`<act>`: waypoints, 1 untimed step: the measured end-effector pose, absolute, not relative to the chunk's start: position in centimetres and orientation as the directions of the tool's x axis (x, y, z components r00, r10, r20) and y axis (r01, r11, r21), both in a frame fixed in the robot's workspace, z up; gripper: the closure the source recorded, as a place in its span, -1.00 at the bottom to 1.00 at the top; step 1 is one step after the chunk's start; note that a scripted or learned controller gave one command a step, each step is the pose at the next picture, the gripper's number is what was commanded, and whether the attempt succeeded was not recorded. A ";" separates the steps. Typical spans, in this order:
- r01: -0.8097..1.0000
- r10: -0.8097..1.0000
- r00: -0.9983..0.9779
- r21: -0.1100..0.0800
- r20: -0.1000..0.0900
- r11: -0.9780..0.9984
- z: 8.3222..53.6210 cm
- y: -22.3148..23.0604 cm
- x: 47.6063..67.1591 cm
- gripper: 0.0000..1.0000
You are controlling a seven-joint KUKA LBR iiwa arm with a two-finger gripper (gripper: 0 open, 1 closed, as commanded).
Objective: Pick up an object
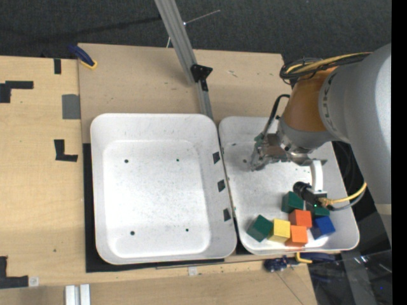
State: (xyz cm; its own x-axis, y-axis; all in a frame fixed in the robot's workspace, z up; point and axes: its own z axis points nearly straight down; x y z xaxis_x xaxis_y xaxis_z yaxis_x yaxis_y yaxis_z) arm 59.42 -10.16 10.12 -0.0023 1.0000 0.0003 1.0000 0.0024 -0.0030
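Note:
My gripper (255,161) hangs over the upper middle of the right bin (245,132), its fingertips close to the bin floor. I see nothing between the fingers. A cluster of small blocks lies in the bin's lower right corner: a green block (259,227), a yellow block (281,229), two orange blocks (299,234), a dark green block (293,202) and a blue block (323,226). The gripper stands well up and left of that cluster.
The left bin (152,189) lies beside the right one, sharing a raised rim. A slanted metal pole (181,37) runs from the top down to the bins' junction. The arm's grey body and cables cover the right side.

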 end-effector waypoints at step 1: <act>1.000 1.000 -0.002 0.005 0.000 0.002 16.4 -9.7 59.5 1.00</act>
State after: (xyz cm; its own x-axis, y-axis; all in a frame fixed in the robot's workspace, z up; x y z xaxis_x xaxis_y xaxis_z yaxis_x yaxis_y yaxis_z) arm 59.51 -9.67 16.35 -0.0018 1.0000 -0.0002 1.0000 0.0018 0.0048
